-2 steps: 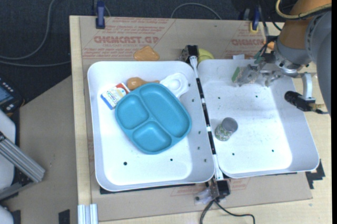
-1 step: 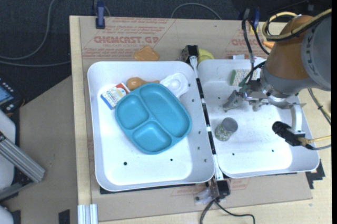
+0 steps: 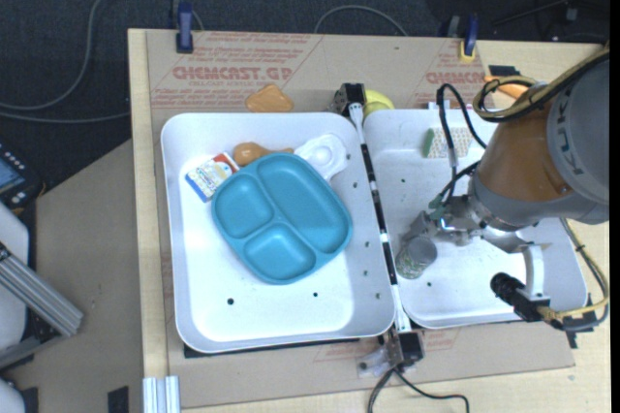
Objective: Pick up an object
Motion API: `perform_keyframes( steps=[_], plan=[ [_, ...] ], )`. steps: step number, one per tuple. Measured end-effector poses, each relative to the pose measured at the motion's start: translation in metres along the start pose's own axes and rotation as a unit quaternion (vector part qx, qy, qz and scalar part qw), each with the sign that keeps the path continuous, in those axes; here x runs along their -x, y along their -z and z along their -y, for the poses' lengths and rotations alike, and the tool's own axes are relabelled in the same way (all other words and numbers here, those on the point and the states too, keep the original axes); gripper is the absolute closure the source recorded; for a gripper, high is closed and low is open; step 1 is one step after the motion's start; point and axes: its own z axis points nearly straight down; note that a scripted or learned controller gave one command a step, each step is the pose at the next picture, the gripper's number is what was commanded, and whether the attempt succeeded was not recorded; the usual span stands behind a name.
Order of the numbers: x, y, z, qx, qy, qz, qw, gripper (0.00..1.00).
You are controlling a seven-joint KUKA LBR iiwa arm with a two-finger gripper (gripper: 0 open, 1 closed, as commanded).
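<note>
My gripper (image 3: pixel 423 237) hangs low in the left part of the right bin (image 3: pixel 542 304), at the end of the grey arm with its orange band. Right under its tip lies a small round grey-green object (image 3: pixel 417 259), touching or nearly touching the tip. A small green and white card (image 3: pixel 437 143) lies at the back of the same bin. In the left bin (image 3: pixel 194 285) a blue divided plate (image 3: pixel 281 217) takes up the middle. Behind the plate lie a white packet with blue print (image 3: pixel 209 175), a small orange-brown object (image 3: pixel 250 152) and a white plastic piece (image 3: pixel 323 152).
On the bench behind the bins sit an orange object (image 3: pixel 268 98), a yellow object (image 3: pixel 377 101) and another orange item (image 3: pixel 506 93) by the arm. A black cable (image 3: pixel 455 125) loops over the right bin's back. The divider between the bins (image 3: pixel 376 207) runs close to my gripper's left.
</note>
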Motion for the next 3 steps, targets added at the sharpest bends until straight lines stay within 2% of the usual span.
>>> perform_keyframes(
  steps=[1,2,3],
  plan=[
    [0.051,0.061,-0.028,0.008,-0.001,0.004,1.0,0.0],
    [-0.004,0.0,-0.029,0.002,0.002,0.0,1.0,0.0],
    [-0.001,0.002,0.025,0.001,-0.001,0.0,1.0,0.0]
  ],
)
